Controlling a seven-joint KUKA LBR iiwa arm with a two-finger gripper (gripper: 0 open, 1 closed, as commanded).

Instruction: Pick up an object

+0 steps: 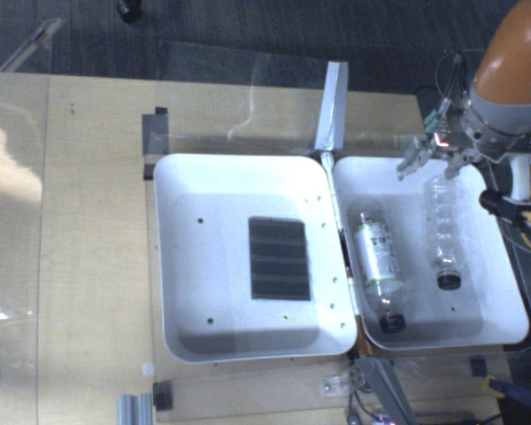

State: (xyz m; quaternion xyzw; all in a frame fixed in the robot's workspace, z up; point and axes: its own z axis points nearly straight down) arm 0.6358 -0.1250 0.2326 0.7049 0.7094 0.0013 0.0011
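Grey arm with orange band (511, 56) enters from right, over far edge of right shallow white bin (504, 321). Hand (432, 159) poised above bin's far rim, fingers spread, released, nothing between them. Clear plastic bottle with black cap (442, 237) lies lengthwise in right bin, just below hand, not touching. Second bottle with pale green label and black cap (378, 264) lies beside it, nearer divider. Left shallow white bin (186, 237) holds flat dark ribbed rectangular block (279, 258) at centre. Light wooden tabletop (80, 264) carries both bins.

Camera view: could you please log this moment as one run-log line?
gripper: over right bin's far edge, holding nothing | labelled bottle, clear bottle: lying in right bin | left bin: dark ridged block
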